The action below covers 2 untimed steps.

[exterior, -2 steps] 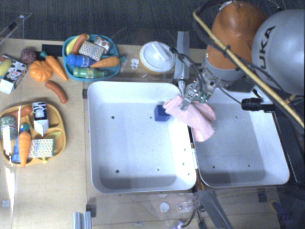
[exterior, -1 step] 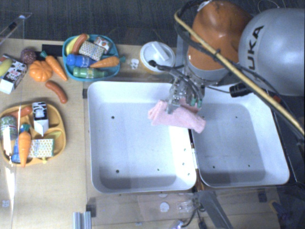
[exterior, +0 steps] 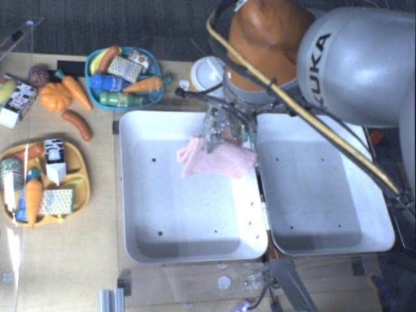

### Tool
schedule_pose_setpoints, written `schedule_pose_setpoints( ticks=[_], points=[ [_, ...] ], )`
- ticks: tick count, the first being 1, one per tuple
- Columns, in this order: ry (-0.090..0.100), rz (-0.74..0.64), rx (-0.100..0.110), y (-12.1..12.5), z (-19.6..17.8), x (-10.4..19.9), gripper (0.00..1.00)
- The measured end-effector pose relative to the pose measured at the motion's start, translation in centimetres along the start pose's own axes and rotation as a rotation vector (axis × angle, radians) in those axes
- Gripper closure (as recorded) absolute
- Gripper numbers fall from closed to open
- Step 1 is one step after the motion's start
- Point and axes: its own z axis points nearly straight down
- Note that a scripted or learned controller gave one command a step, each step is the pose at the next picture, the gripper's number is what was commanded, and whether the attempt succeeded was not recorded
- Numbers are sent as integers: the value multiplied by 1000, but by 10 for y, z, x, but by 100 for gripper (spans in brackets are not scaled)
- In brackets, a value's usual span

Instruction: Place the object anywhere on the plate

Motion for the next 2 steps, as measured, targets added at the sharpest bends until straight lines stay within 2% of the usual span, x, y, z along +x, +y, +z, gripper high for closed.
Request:
schedule_pose_setpoints(
  ticks=[1,2],
  points=[
    [2,-2,0,50,12,6,100],
    [0,-1,0,50,12,5,0]
  ],
)
